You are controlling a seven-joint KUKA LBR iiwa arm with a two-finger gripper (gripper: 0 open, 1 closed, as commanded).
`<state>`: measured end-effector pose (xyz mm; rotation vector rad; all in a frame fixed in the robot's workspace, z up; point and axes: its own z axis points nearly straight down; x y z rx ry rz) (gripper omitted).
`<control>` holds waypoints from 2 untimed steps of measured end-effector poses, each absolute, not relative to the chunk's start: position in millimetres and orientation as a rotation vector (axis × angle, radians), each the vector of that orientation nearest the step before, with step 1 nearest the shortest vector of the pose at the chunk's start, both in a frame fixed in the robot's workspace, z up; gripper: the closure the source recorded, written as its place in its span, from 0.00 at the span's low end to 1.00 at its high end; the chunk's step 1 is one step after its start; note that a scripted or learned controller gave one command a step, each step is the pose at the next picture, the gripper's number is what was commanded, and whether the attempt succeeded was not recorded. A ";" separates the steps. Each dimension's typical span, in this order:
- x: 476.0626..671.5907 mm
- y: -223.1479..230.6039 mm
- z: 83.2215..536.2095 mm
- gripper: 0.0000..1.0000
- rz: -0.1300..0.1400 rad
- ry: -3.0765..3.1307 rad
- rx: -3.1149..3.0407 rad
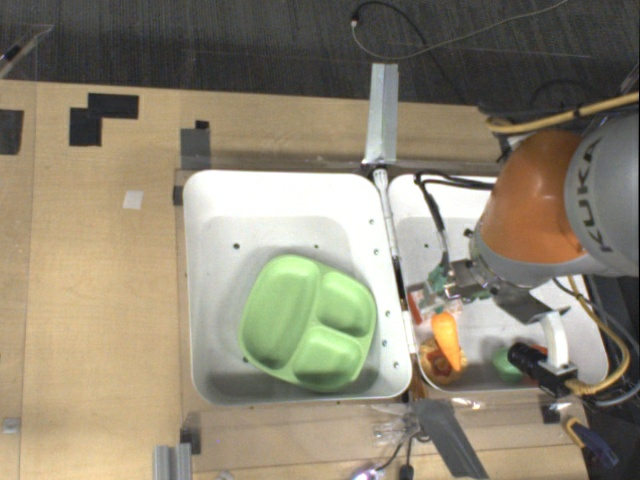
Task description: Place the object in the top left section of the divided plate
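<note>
We see an orange object [447,340] lying near the right bin's [462,196] front left corner, directly under the gripper [441,290]; we cannot tell the tool's state. The green divided plate [308,321] sits tilted in the left bin [270,203], toward its front edge.

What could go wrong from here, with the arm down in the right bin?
1. The tool sits over a tight cluster: an orange object among other items by the bin's left wall. It may grab the wrong piece or nothing.
2. The divider ridge between the bins lies on the way to the green divided plate; a low carry may clip it.
3. The plate sits rotated, so the top left section could be misjudged.
</note>
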<state>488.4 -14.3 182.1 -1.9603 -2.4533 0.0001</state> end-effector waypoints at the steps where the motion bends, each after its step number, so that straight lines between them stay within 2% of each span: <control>1: 488.4 35.0 182.6 1.00 0.000 -2.628 -1.723; 2: 488.1 52.8 182.4 1.00 0.000 -2.733 -1.549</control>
